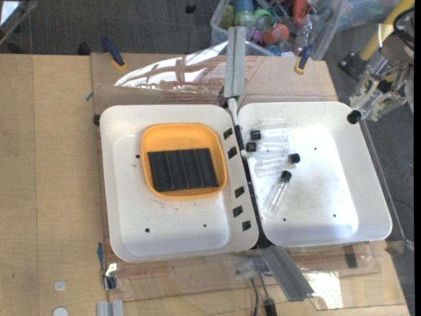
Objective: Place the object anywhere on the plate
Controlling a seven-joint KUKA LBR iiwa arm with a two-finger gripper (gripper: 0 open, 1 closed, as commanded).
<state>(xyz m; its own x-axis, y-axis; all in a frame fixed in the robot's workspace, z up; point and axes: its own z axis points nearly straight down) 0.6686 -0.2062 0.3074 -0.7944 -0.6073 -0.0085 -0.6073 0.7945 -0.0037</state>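
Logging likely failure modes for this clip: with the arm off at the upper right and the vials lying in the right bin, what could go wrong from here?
1. The clear vials lie bunched, some touching, so a pick may catch two or nudge neighbours aside.
2. They are transparent and round, lying on their sides, so one could slip or roll.
3. The orange plate already bears a black ridged block, leaving mostly rim; a dropped vial might roll off.
4. The end effector sits at the bin's corner, far from the vials.

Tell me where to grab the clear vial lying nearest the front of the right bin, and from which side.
Grip the clear vial at mid-body, coming straight down from above. It lies flat on the right bin floor, slanting with its black cap toward the back, apart from the other vials. Probably best to close the tool across its narrow width, not along its length.
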